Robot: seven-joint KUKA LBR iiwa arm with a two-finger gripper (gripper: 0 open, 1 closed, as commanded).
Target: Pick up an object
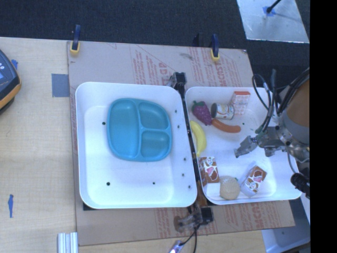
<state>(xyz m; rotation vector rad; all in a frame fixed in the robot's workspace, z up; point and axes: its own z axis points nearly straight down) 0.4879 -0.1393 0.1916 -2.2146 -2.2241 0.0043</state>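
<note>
The right bin (247, 196) holds several toy foods. At its back are purple grapes (200, 112), a small can (224, 110), a red-and-white carton (240, 101) and an orange sausage (227, 126). A banana (198, 137) lies along the left wall. Near the front lie a brown carton (209, 169), a round biscuit (229, 188) and a white-and-brown carton (254, 179). My gripper (257, 148) hangs over the right middle of this bin, above the white-and-brown carton, open with nothing between its fingers.
The left bin (89, 183) holds a blue divided plate (139, 129). The two bins' walls meet at a ridge (188, 141). Cables (266, 96) loop above the wrist at the right. A device (6, 80) sits on the bench at the far left.
</note>
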